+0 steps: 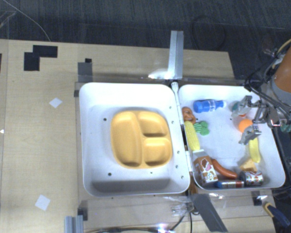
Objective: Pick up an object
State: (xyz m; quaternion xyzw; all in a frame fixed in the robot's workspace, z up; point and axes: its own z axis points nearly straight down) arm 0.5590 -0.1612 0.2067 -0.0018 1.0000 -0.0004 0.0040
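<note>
The pincer [250, 125] hangs over the right bin [218, 152], near that bin's right wall, at the end of the grey arm [287, 76] with its orange band, which comes in from the right edge. Its metal fingers [247, 135] point down and to the left; how far apart they stand I cannot tell, and nothing can be seen gripped between them.

An orange ball [244, 125] lies right at the fingers, partly covered by them. Just below the pincer, a yellow banana [254, 151] lies along the right wall of the right bin. A teal scrap of a thing [236, 106] sits just above and left of the pincer, too small to name.

A blue bottle [207, 105] lies on its side near the top wall of the right bin, left of the pincer. Along that bin's left wall a yellow corn cob [191, 136] lies lengthways, with a small green toy [202, 127] touching it on the right and a brown figure [187, 114] at its upper end. Along the bottom wall lie a brown tin [206, 171], a reddish sausage [223, 169], a dark marker [229, 183] and a small can [253, 179], close together.

The left bin [94, 144], touching the right bin's left side, holds a yellow divided tray [139, 139] at its middle
</note>
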